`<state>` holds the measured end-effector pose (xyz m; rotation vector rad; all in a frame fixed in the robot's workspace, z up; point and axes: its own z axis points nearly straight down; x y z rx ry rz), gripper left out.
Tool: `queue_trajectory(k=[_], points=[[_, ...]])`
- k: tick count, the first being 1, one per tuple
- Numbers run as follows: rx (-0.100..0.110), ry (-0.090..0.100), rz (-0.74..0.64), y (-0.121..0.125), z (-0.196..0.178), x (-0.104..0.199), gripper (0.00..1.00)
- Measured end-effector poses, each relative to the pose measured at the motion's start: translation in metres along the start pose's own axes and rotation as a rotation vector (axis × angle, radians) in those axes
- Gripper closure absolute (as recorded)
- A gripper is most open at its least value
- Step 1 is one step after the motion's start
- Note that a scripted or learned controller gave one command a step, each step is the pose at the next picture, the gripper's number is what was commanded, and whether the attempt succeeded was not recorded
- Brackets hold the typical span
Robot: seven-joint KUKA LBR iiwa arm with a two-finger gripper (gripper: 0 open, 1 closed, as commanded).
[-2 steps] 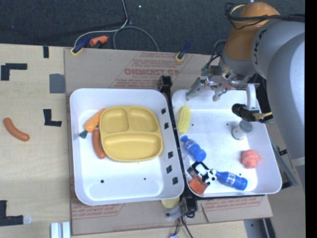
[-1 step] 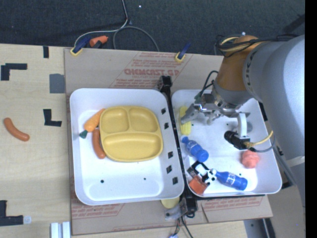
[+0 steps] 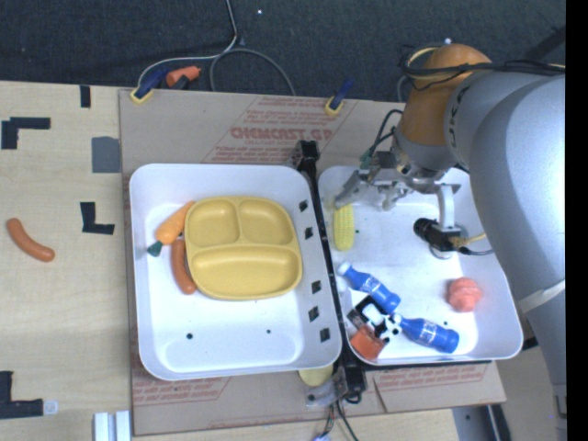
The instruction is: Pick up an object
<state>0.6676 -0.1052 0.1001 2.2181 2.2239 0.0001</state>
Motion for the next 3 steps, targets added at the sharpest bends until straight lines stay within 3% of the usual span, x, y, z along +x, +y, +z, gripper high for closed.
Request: queue_trajectory(k=[3], points=[[-0.002,-0.002,0.002,-0.0083,0.0146,0.0106,0.0]])
